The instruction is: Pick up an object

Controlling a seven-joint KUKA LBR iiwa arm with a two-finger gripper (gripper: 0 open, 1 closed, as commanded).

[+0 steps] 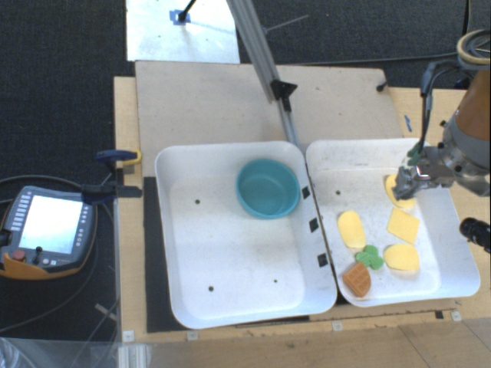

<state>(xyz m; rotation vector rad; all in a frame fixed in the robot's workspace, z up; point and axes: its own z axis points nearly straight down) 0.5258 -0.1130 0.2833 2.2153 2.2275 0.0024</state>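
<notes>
A pale yellow piece (400,194) lies near the far right edge of the right bin (460,271), and the gripper (406,181) sits right on top of it, hiding part of it. This looks like the grasp step of the pick: the tool is down at the piece, but whether the jaws are spread or pressed onto it cannot be told from this slanted view. The next move, as I judge it, calls for a firm close on the piece and a straight lift clear of the bin wall. Counting what lies in the right bin: four yellow pieces in all, that one plus an oval one (351,229), a square one (403,225) and a rounded one (401,257); one green piece (371,257); one orange-brown waffle-like piece (357,280). The left bin (192,282) holds one teal bowl (267,188) near its far right corner.
</notes>
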